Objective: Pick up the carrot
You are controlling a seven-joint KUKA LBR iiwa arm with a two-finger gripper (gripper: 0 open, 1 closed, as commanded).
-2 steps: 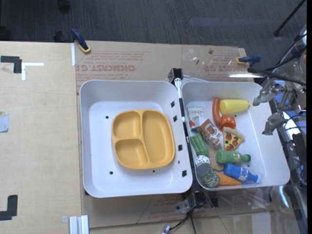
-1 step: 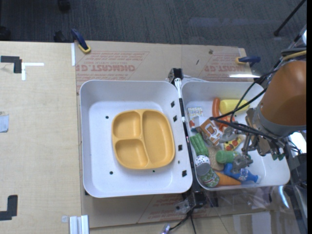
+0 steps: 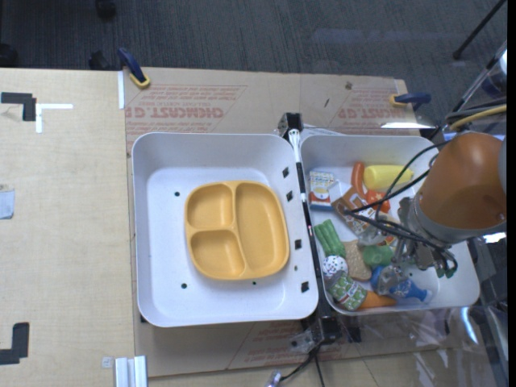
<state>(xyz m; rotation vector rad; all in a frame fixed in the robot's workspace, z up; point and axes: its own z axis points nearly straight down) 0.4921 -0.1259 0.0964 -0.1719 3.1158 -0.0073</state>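
- Nearest you, at the bottom edge of the right bin (image 3: 461,295), you can see an orange piece (image 3: 376,301) poking out just below a blue toy (image 3: 405,290); it may be the carrot, but too little of it shows for you to be sure.
- Just left of that piece, a round green-and-white item (image 3: 347,293) rests against the right bin's near wall.
- Your claw (image 3: 413,258) is low over the right bin's near half, just above the blue toy; dark cables and the wrist cover it, so you cannot tell how wide it stands or whether it has hold of anything.
- Beside the claw, toward the left bin (image 3: 153,240), you see a green leafy toy (image 3: 376,255), a cracker-like square (image 3: 359,266), a white dotted ball (image 3: 334,264) and a long green vegetable (image 3: 329,237).
- Over the right bin's right side, the arm's orange band (image 3: 469,180) hides the bin wall beneath it.
- Farther back in the right bin, you find a slim orange-red stick (image 3: 358,178) that could also be the carrot, touching a yellow block (image 3: 385,175), with a small printed box (image 3: 322,189) near the wall shared with the left bin.
- Left of the right bin, the left bin carries a yellow three-part plate (image 3: 237,230) at its middle.
- Beyond both bins, brown cardboard (image 3: 242,107) lies on the surface (image 3: 56,216), pinned by a blue clamp (image 3: 133,68) and a second blue clamp (image 3: 409,99).
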